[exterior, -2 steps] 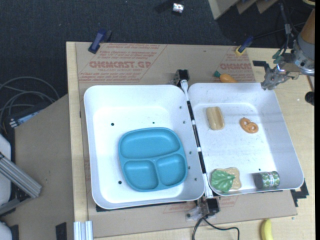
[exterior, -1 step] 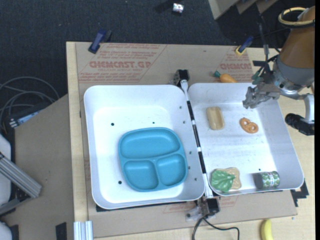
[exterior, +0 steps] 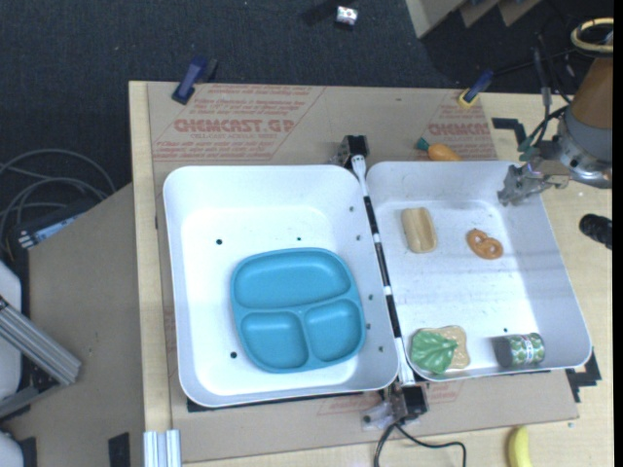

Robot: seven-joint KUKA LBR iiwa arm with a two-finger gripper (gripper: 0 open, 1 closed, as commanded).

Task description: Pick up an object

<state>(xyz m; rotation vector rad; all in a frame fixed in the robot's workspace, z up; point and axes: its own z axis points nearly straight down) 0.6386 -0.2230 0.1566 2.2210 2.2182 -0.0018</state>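
- While the arm [exterior: 589,115] reaches in from the right, its gripper [exterior: 516,185] hangs over the upper right corner of the right bin [exterior: 555,261], with nothing seen between its tips; whether they are apart or together I cannot tell, the tips being too small and blurred.
- Nearest in that bin lies a small brown pretzel [exterior: 484,244], below and to the left of the gripper, apart from it.
- Further left, a tan bread roll [exterior: 419,230] lies lengthwise, near the bin's left wall.
- Along the bin's near edge sit a green leafy toy [exterior: 438,349] on a tan base, and to its right a small can [exterior: 521,349] lying on its side.
- Just beside, the left bin [exterior: 195,261] holds a blue divided plate [exterior: 296,307] with three compartments.
- Both bins rest on a cardboard sheet [exterior: 243,125] printed with red lettering.
- An orange carrot-like piece [exterior: 441,151] lies on the cardboard just above the right bin.
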